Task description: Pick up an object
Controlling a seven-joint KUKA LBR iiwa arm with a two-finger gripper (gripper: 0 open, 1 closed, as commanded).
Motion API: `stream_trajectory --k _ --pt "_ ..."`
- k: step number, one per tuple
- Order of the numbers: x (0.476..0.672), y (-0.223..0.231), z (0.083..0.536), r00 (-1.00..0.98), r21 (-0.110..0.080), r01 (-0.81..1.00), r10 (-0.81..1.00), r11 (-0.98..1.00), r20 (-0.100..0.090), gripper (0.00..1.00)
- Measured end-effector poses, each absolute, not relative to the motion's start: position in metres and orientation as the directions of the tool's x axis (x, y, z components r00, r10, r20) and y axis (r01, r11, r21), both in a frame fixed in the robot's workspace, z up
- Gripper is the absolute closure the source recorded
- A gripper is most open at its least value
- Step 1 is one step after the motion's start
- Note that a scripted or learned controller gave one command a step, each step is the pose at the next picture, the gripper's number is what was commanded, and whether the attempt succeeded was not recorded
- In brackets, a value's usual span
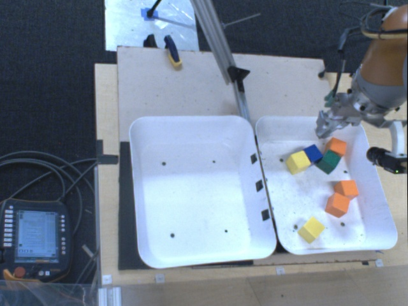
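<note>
Seven small blocks [322,182] scattered in right bin [376,231], yellow, blue, green, orange

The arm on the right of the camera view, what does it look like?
The arm has a broad orange band above a grey metal wrist. Dark cables loop around its top. The gripper below is grey metal. A black part with a small green light juts out beside it.

2 bins side by side on desk [191,81]. Left bin [143,171] beside right bin [376,225], which holds 7 blocks: 4 clustered [317,158] near back wall, 2 touching [342,196] mid-right, 1 [312,229] near front. Tool [326,127] above back cluster. Pendant [35,238] left of desk.
</note>
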State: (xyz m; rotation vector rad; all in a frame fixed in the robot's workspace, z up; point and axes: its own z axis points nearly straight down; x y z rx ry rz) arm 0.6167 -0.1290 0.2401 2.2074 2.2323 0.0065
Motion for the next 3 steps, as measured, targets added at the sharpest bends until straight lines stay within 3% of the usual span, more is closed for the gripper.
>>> stream_trajectory --k 3 --pt "0.651 0.021 0.255 -0.01 0.004 1.0 1.0 0.01 0.002 1.0"
